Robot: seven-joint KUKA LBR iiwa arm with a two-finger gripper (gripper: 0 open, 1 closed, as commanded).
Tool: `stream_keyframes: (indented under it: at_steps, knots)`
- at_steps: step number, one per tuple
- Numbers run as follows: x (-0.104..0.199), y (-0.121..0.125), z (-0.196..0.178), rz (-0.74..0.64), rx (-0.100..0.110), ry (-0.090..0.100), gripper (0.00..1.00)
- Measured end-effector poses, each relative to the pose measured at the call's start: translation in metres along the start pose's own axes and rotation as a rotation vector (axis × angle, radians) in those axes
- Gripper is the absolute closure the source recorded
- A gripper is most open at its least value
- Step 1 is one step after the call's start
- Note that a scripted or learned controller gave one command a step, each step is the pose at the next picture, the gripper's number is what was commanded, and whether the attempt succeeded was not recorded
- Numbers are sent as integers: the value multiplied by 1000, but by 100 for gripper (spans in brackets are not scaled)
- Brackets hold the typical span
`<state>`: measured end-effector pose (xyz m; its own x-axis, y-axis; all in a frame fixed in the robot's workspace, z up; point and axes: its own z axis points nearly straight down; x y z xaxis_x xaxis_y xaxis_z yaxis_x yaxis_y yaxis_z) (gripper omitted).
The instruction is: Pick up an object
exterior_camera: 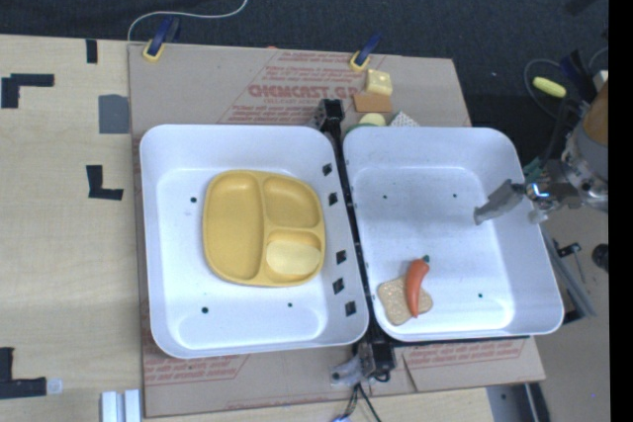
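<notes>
Orange toy carrot with a green top (pixel 417 284) is my likeliest target; it lies in the right-hand shallow white bin (pixel 495 151), near that bin's front edge, leaning across a tan slice of toy bread (pixel 398 303). My jaws (pixel 492 210) hang over the same bin near its right wall, well apart from the carrot and touching nothing that I can make out. From this slanted view I cannot tell how far they are spread, and nothing sits between them. I judge the arm is poised above the bin so it can drop onto something inside.

Further out, the left-hand white bin (pixel 163 212) carries a yellow plastic divided plate (pixel 263 227), set roughly in its middle. Behind the two bins, toward the counter's back edge, small toy food blocks (pixel 374 94) are piled on the brown cardboard sheet (pixel 227 84), outside either bin and probably out of play.
</notes>
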<state>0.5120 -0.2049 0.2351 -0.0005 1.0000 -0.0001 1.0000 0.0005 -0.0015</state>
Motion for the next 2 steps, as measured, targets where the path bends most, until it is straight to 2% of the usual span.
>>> stream_keyframes:
  at_steps: [1, 2]
  knots:
    - [61, -30, 80, -3, 8, 5, 0]
    - [96, -28, 153, -1, -1, 0, 0]
